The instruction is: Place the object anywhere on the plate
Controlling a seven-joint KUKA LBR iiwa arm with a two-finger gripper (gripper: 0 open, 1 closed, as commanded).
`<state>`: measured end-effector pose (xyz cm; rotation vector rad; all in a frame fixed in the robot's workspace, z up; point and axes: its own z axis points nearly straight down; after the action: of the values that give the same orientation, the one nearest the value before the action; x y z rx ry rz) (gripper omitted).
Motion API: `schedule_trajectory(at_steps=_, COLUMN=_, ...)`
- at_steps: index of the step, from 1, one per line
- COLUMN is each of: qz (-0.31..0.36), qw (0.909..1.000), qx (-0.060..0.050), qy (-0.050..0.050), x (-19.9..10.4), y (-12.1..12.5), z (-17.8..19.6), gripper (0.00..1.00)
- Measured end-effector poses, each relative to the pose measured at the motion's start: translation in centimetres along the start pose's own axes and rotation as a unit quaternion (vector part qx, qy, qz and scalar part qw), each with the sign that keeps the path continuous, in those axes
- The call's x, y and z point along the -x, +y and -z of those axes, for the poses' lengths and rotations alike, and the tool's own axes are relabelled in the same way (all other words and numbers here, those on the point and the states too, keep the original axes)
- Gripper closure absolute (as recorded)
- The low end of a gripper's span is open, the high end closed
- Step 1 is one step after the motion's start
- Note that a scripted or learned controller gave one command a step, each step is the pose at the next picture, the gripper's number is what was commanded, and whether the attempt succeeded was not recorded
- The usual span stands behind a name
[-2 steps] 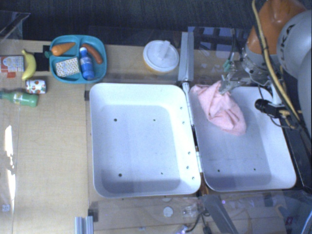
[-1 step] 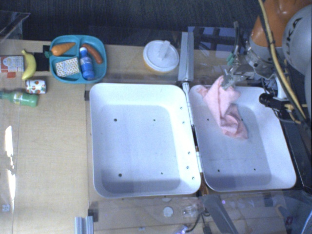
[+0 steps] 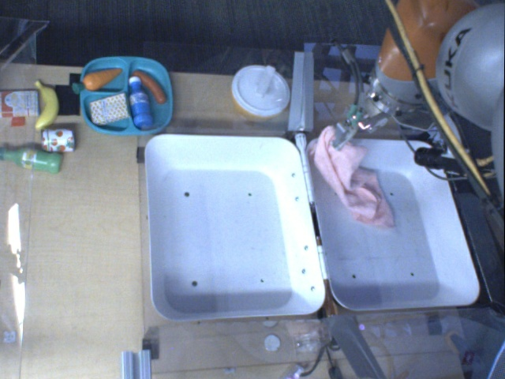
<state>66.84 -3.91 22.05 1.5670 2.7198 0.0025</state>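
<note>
The gripper (image 3: 345, 135) pinches the top of a pink cloth (image 3: 353, 179), which drapes below it into the right bin (image 3: 442, 290); the left bin (image 3: 229, 290) lies beside it to the left; farther left on the wooden bench (image 3: 71, 251) sits a blue divided plate (image 3: 162, 81); dark carpet lies beyond.

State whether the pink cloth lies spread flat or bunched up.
Bunched up. The pink cloth sits crumpled in folds in the right bin, one end raised toward the gripper.

"KUKA" lettering on grey arm (image 3: 473, 61) housing, partly visible
</note>
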Motion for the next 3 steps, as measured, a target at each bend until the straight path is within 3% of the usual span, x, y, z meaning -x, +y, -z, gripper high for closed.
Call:
schedule_trajectory(at_steps=1, qz=0.200, qw=0.9799, qx=0.001, qy=0.000, x=-5.2, y=2.2, z=-0.6, gripper=1.00)
schedule_trajectory(at_steps=2, qz=0.390, qw=0.9207, qx=0.001, qy=0.000, x=-10.4, y=3.0, z=-0.9, gripper=1.00)
schedule_trajectory(at_steps=3, qz=0.499, qw=0.8663, qx=0.002, qy=-0.001, x=-15.6, y=4.8, z=-1.1, gripper=1.00)
